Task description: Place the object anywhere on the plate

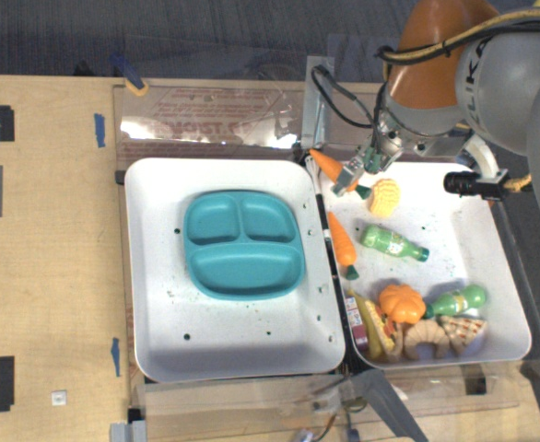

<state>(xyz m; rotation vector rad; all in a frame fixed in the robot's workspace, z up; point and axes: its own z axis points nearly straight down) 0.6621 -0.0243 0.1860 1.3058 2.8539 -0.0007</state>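
Carrot (324,165) diagonal beside gripper (355,177)

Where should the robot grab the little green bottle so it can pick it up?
Probably around the middle of its body, coming straight down from above. The green bottle lies flat on its side in the right bin, slanting slightly, with bare floor along both long sides. Jaws set across its narrow width should fit there; the cap end looks thinner and easier to slip from.
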